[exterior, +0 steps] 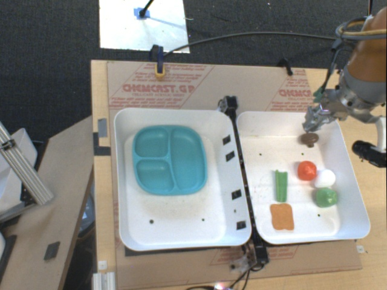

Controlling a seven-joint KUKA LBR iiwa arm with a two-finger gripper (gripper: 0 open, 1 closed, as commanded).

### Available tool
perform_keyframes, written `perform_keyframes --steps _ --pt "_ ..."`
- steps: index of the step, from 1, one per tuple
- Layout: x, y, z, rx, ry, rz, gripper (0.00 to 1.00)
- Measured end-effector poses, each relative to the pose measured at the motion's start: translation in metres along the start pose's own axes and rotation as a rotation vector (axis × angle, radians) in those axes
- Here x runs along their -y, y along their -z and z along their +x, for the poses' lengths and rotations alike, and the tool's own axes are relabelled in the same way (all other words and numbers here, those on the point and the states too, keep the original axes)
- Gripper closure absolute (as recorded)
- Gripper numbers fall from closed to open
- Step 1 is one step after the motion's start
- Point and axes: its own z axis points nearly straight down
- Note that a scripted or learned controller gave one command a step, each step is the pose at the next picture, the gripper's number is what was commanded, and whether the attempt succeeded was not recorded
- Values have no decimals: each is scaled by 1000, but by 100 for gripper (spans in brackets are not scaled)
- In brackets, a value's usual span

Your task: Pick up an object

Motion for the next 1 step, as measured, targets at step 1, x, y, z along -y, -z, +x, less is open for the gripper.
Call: perform_keyframes --steps 1 --pt "2 6 54 -1 0 1 100"
